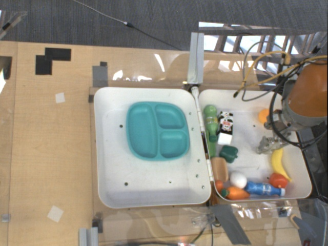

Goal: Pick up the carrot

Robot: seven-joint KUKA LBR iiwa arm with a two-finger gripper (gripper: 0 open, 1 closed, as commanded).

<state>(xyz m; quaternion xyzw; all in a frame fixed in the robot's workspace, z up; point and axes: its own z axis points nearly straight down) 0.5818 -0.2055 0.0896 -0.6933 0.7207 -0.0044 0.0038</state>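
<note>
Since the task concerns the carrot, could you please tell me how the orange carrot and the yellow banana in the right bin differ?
The small orange carrot lies level along the near wall of the white right bin, at its left corner, while the curved yellow banana runs lengthwise on the right, beside the gripper. The carrot looks shorter and stubbier; the banana is longer and bent. Both lie flat in that bin.

I see the small orange carrot with green tip (234,192) lying flat on its side, at 7 o'clock in the right bin.
</note>
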